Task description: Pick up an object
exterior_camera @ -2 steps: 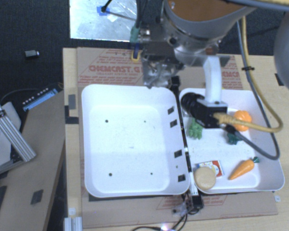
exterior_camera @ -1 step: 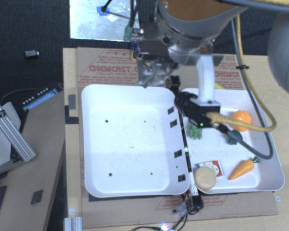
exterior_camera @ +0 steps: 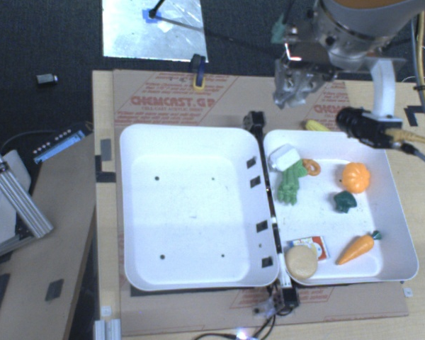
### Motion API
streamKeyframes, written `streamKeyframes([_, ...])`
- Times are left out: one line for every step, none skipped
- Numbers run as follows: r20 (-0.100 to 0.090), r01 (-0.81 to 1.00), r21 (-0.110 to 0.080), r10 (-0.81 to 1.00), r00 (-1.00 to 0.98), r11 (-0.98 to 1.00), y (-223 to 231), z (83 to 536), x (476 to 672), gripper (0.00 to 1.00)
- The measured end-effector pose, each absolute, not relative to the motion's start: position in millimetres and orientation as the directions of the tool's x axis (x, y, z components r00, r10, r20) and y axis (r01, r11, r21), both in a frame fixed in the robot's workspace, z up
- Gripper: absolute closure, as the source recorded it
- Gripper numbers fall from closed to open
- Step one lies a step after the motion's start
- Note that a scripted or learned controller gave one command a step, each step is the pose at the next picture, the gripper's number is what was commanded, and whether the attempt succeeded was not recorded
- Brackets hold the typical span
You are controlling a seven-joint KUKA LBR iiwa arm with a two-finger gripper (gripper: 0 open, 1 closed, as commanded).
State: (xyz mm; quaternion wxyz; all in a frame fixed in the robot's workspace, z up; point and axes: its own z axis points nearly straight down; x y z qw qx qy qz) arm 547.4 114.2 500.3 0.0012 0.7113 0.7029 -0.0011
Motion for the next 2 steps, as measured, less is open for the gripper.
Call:
streamKeyframes([0.002,1.000,0.003,1.000,-0.007,0.007,151.4,512.7,522.1,1.00])
streamKeyframes([0.003,1.000,0.002,1.000,-0.010,0.010,195.1,522.1,485.6,1.00])
